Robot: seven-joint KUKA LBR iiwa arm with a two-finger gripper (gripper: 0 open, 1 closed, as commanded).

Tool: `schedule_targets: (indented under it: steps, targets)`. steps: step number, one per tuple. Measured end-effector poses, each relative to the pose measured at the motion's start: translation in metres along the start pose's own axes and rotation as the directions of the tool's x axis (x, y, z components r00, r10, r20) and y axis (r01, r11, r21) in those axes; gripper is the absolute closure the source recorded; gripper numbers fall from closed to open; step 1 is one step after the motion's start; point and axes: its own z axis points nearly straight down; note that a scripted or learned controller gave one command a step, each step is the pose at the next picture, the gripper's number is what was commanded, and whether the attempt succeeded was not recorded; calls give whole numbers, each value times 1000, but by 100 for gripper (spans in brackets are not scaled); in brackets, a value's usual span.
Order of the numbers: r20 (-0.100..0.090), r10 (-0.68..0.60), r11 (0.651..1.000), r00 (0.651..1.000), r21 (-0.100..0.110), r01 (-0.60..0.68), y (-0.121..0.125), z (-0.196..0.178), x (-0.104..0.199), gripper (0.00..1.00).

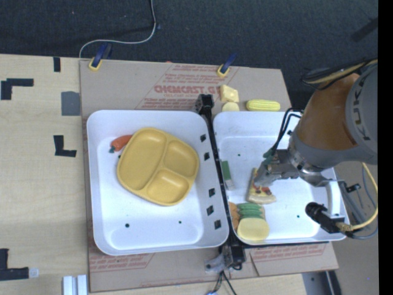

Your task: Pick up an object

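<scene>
Pizza slice, a small toy one, looks like the thing to be picked up. It lies flat on the floor of the right bin, near the middle. It looks like it is resting on the bin and not lifted, so I think the pick is not done yet.

The gripper is right on top of the upper end of the pizza slice, touching it or very close to it. The arm comes in from the right side and bends down into the bin, with its big orange and grey body hanging over the bin's right half. I cannot tell if the gripper is spread apart or pressed together, because it is dark and small and the arm covers part of it. So I cannot say it has hold of the slice.

What is left, I think: close on the slice and lift it up out of the bin.

Near the front of the same bin sit a green toy and a pale yellow round toy, just below the slice. They are close, so the gripper could bump them. A yellow tray lies in the left bin, with an orange carrot peeking out beside it. A toy corn cob rests on the cardboard behind the bins.
</scene>
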Motion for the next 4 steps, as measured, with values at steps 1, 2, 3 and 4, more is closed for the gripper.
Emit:
schedule_targets:
  steps: [1,2,3,4]
  targets:
    - [2,3,1000,1000,2,-3,2,5,-3,0]
    - [5,5,1000,1000,4,-5,33,49,-31,0]
    - [4,5,1000,1000,0,-5,27,106,-43,0]
    - [3,2,1000,1000,-3,-2,25,103,-47,0]
